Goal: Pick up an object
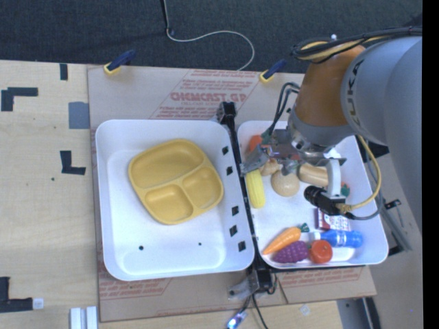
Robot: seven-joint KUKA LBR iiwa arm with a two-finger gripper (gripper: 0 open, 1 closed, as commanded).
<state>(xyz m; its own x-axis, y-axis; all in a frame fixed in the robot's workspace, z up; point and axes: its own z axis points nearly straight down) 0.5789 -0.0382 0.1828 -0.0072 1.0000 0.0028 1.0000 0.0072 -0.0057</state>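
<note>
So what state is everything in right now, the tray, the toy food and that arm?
yellow tray: right way up, lying in the left bin.
corn: flat, by the divider.
carrot: flat, beside the grapes.
blue bottle: on its side.
arm: reaching low over the right bin.

The bench (41,184) had a light wooden top, and on it lay a flat brown cardboard sheet (199,98) with red print. Two shallow white bins stood side by side on the cardboard: the left bin (113,252) and the right bin (367,252), touching along a black divider (236,184).
</note>
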